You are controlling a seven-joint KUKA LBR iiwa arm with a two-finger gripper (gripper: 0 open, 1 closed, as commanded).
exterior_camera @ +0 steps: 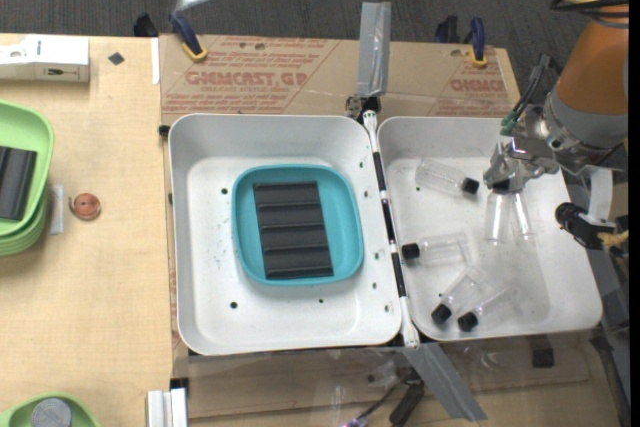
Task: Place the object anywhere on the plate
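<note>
camera view: the gripper (503, 177) hangs over the right bin (565, 310), a clear vial (498, 217) pinched upright between its fingers, other vials (440, 178) lying below; the teal plate (348, 215) sits in the left bin (200, 245)

I see a pale wooden bench (100, 315) carrying two shallow white plastic bins side by side: the left bin (200, 315) and the right bin (570, 305), their inner rims touching. A brown printed cardboard sheet (270, 75) lies under their far edges, held by blue-and-yellow clamps (186, 37). On the bare wood to the left I make out a lime-green plastic tray (30, 140) at the frame edge, a small white box (45, 60) at the far side, and a small round reddish-brown disc (86, 206) just beside the tray.
</note>
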